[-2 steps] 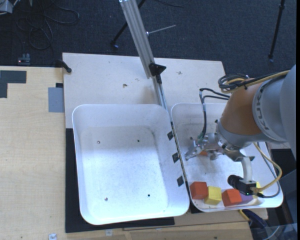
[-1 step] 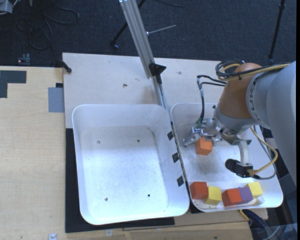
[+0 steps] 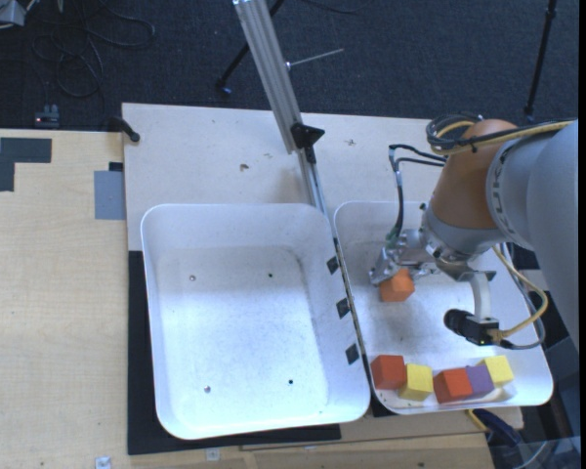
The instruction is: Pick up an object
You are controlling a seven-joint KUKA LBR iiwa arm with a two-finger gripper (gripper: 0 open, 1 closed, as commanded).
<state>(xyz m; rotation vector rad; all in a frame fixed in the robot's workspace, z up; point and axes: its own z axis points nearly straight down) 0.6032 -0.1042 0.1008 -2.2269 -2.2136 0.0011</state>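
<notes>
Nearest to the lens, the front rim of the left bin [image 3: 264,420], white and shallow, with a few small dark specks on its floor. To the left of it, the pale wooden counter [image 3: 49,291], with grey patches near its far side. Behind the bins, leaning from the top of the view down to the gap between them, a long aluminium bar [image 3: 273,71] with a black clamp on it.

Next to the left bin and touching it along one side, the right bin [image 3: 537,384]. Along its near wall, in one row: a red block [image 3: 388,370], a yellow block [image 3: 417,380], an orange block [image 3: 453,383], a purple block [image 3: 480,377] and a second yellow block [image 3: 499,368], each close against its neighbour.

Farther back in the same bin, near its left wall, an orange cube [image 3: 398,286], well apart from the row. Directly above and touching it, or almost, the end effector [image 3: 393,267]; open, closed or gripping the cube, not possible to tell from this angle. Reaching in from the right, the grey arm [image 3: 527,193] with its orange band, cables looping around the wrist.
</notes>
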